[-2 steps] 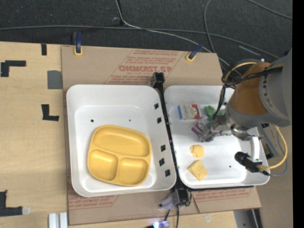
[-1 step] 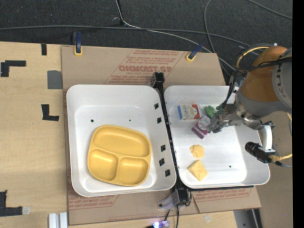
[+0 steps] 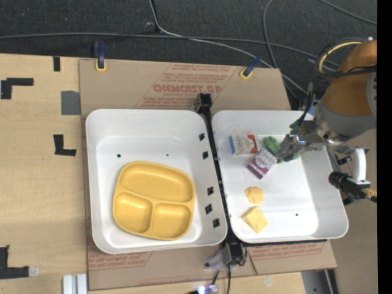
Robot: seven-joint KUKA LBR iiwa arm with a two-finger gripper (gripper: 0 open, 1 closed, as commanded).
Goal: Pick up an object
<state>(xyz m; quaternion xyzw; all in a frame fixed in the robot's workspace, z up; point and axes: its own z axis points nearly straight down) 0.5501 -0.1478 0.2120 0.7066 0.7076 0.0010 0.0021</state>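
Note:
The right white bin (image 3: 306,225) holds several small items. A white packet with red and blue print (image 3: 243,144) lies near its back left. A green object (image 3: 271,144) sits beside it, and a purple-and-silver pouch (image 3: 262,162) lies just in front. Two yellow pieces rest lower: a rounded one (image 3: 255,195) and a wedge (image 3: 255,220). My gripper (image 3: 288,152) hangs over the back right of this bin, right of the green object and the pouch. Nothing shows between its tips.
The left white bin (image 3: 98,133) contains a yellow three-compartment tray (image 3: 153,199). A black divider (image 3: 211,164) runs between the bins. Brown cardboard lies under both bins. Cables cross the dark floor at the back. The arm's grey body and orange band stand at the right edge.

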